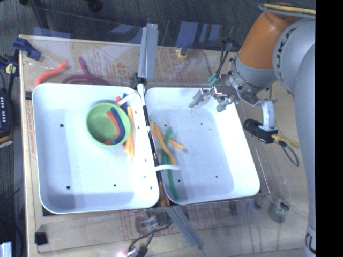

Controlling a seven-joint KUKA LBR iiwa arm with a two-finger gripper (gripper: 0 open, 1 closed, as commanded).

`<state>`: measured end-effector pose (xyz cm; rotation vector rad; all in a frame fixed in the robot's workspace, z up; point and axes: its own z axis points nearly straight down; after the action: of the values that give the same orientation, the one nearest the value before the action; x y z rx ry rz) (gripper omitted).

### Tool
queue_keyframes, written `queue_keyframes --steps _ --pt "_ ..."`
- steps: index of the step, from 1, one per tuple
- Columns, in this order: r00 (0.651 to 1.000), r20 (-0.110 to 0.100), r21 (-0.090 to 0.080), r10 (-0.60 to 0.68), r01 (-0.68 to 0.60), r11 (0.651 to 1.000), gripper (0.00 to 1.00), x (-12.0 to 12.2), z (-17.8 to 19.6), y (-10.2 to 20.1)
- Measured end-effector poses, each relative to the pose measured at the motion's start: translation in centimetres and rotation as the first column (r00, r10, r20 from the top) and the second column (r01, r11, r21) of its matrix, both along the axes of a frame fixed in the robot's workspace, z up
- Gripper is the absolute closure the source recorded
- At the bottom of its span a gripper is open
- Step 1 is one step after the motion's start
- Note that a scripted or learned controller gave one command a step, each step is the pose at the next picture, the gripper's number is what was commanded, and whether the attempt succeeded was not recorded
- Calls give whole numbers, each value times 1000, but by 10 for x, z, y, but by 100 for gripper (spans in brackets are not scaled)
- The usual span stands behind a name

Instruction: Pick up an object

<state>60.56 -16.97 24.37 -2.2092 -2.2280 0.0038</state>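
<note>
White plastic is most of what I see from here: two shallow bins side by side on the table (pixel 80 226), the left bin (pixel 64 181) and the right bin (pixel 225 170), touching along their inner rims. The arm (pixel 284 42) comes in from the right, its orange band above the wrist, and the tool (pixel 211 99) hangs over the far edge of the right bin with its two fingers spread apart and nothing between them. In the right bin, the things I could pick lie bunched on the left side, well apart from the tool: orange sticks (pixel 163 143) crossing a green strip (pixel 170 167) that runs toward the near rim, and a white strip (pixel 167 167) lying across the seam between the bins. In the left bin sits a green bowl (pixel 104 125), toward the far right of that bin, with a red curved piece (pixel 115 123) and a blue piece inside it; I cannot make out exactly how those two lie. More orange sticks rest just beside the bowl's right side. Beyond the left bin, on the table, there is a red hose (pixel 86 80) and an orange piece (pixel 52 71).
</note>
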Motion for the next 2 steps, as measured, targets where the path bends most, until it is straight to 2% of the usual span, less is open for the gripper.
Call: queue_keyframes --steps 1,2 --pt "999 -2 -1 39 -39 999 0 -14 -93 47" --pt "995 1 -1 104 -104 995 0 -42 -152 39"
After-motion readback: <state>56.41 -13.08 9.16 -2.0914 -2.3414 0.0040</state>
